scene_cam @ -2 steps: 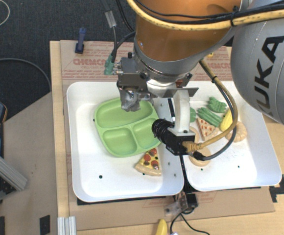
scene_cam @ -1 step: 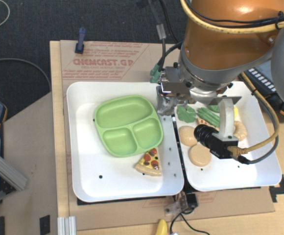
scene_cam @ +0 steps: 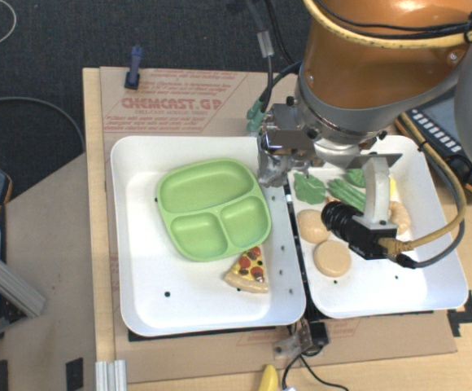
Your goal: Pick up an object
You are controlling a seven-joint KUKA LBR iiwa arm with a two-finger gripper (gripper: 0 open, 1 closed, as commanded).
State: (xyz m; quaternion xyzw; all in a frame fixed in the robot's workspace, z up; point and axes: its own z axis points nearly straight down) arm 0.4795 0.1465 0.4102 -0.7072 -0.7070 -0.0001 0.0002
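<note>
My gripper [scene_cam: 327,163] hangs low over the back of the right bin [scene_cam: 450,255], under the large orange band of the arm. Right below it lie green toy pieces [scene_cam: 309,189] and, to their right, a leafy green piece [scene_cam: 351,193]. Two tan round discs [scene_cam: 312,226] [scene_cam: 332,259] lie in front of them. A yellow and tan piece [scene_cam: 395,206] is partly hidden behind the arm's white bracket. In the left bin [scene_cam: 123,218] sit a green divided plate [scene_cam: 212,210] and a toy pizza slice [scene_cam: 248,271].
A black hose fitting [scene_cam: 351,226] and a tan cable [scene_cam: 431,235] hang from the arm across the right bin. The bins rest on a brown cardboard sheet [scene_cam: 171,104]. A blue clip [scene_cam: 133,68] sits at the sheet's back left edge.
</note>
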